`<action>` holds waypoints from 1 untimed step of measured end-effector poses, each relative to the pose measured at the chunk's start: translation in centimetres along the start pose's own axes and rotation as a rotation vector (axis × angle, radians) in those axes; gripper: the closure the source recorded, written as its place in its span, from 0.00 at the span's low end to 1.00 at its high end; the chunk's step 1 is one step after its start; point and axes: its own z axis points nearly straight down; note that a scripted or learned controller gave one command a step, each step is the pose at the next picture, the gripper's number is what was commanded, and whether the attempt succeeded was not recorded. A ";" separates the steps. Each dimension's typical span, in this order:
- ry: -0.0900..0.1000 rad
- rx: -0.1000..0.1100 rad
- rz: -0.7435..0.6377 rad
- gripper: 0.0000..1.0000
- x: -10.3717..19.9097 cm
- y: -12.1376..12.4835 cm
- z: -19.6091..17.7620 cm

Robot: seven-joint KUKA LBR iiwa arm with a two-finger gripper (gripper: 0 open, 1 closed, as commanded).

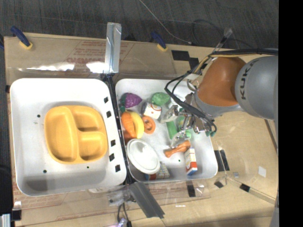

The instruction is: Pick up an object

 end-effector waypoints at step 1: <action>0.001 -0.001 0.248 0.00 2.5 0.5 0.0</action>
